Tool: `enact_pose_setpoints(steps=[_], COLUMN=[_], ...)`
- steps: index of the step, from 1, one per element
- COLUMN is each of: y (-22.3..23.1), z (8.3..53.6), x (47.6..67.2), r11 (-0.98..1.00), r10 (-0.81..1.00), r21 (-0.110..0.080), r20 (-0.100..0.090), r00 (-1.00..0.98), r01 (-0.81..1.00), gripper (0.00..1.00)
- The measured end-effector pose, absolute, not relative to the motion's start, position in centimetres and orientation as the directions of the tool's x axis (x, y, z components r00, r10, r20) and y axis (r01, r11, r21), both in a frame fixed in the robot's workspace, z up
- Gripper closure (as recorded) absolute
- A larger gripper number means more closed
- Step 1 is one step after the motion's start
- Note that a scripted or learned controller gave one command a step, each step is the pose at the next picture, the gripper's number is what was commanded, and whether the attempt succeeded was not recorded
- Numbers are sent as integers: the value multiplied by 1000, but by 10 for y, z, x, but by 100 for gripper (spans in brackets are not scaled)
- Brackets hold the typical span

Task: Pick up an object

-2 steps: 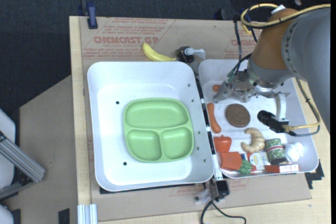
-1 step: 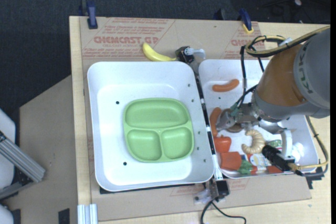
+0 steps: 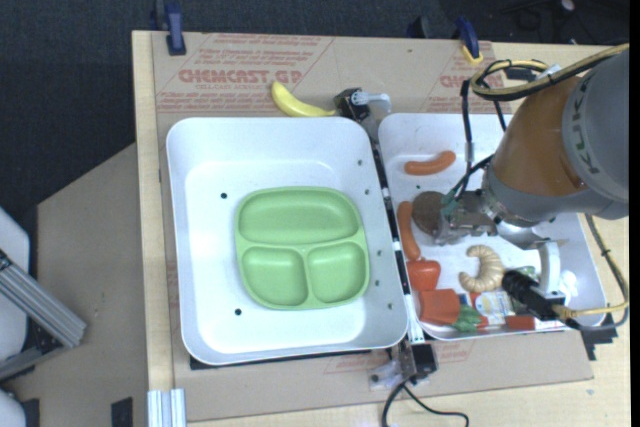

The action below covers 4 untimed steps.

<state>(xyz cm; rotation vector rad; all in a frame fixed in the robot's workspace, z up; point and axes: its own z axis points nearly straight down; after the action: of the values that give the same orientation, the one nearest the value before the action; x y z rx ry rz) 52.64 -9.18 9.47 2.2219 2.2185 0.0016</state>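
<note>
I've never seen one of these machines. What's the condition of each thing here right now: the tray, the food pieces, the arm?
Green divided tray: lying flat in the left bin, its compartments bare.
Banana: lying on the bench, outside both bins.
Sausage: lying loose in the right bin, untouched.
Croissant: lying loose, near the arm's wrist.
Arm: reaching low over the right bin.
</note>
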Motion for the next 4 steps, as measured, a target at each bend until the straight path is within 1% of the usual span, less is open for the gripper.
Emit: enact_pose_setpoints(steps=[1, 2, 3, 4], y=[-112, -111, -97, -95], z=[198, 192, 111, 83], x=[532, 531, 562, 569], r11=[-1, 0, 1, 1], r10=[1000, 1000, 1000, 1000], r21=[9, 0, -4, -4], r20=[-3, 0, 2, 1], r00=[1, 0, -1, -1], r01=[1000, 1000, 1000, 1000], gripper=[100, 0, 0, 0])
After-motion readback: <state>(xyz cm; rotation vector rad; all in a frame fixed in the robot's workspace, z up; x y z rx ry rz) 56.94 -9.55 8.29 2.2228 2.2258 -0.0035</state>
